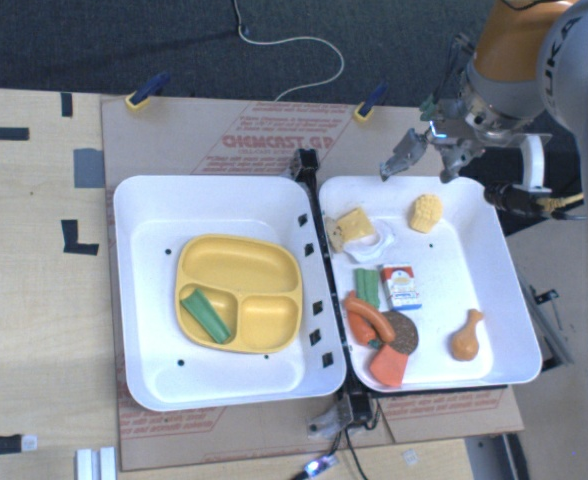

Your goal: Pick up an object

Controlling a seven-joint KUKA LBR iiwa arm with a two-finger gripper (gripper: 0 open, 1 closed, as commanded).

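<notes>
Yellow corn cob [426,211] lies just below the spread, empty jaws [426,163] at the right bin's [509,268] upper edge.

Two white bins [139,298] are seen on brown cardboard [264,138] printed with red lettering. A yellow divided plate [264,268] with a green piece [206,314] is shown in the left of the frame. At the right, a pale yellow wedge [351,227], a yellow corn cob [426,211], a red, white and blue carton [401,286], an orange-red sausage [368,319] and a tan drumstick [465,335] are seen. An orange band [519,38] is borne by the grey arm [574,58].
</notes>
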